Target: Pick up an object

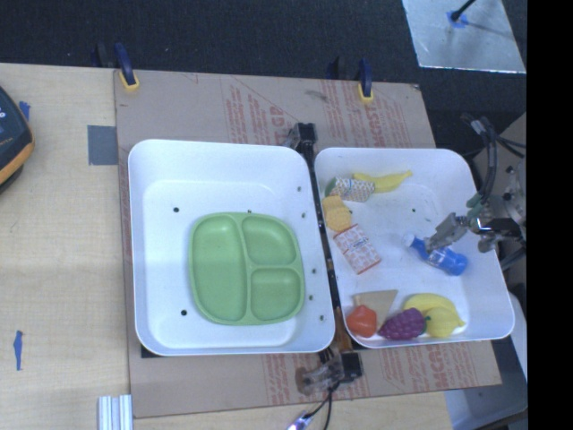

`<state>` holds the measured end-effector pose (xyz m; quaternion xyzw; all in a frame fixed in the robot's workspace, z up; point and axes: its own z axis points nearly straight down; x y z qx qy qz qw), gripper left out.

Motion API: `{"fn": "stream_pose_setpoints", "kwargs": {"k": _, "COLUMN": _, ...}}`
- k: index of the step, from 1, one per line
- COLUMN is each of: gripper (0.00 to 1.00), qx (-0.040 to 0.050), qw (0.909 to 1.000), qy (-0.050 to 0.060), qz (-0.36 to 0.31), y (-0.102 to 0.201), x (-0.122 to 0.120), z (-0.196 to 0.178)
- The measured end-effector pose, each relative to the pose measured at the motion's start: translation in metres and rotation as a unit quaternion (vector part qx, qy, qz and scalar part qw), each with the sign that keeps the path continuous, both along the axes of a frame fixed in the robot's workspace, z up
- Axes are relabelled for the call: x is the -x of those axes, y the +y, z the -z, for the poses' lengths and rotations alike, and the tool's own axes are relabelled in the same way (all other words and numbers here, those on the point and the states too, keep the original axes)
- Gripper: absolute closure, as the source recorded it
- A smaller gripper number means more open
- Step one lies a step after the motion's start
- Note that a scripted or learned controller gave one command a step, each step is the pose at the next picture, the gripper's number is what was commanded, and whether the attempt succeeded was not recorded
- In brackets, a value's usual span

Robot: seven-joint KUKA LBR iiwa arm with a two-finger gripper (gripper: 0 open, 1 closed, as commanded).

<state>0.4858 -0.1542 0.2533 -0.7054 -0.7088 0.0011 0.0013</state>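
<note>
The gripper [445, 234] is reaching into the right bin [405, 161] from its right edge and hanging just over the blue object [440, 256], which is lying near that edge, so this looks like the approach before a grasp. Next it likely needs to come down squarely and close around the blue object. Whether its fingers are spread or pressed together, I cannot tell, since the arm's wrist is cut off and the tips are blurring into the white bin.
</note>
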Motion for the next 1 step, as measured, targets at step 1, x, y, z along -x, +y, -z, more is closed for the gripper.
{"fn": "stream_pose_setpoints", "kwargs": {"k": 1, "gripper": 0.00, "qx": 0.0005, "qw": 1.0000, "qy": 0.001, "qz": 0.000, "y": -0.0337, "x": -0.0543, "z": 0.0777}}
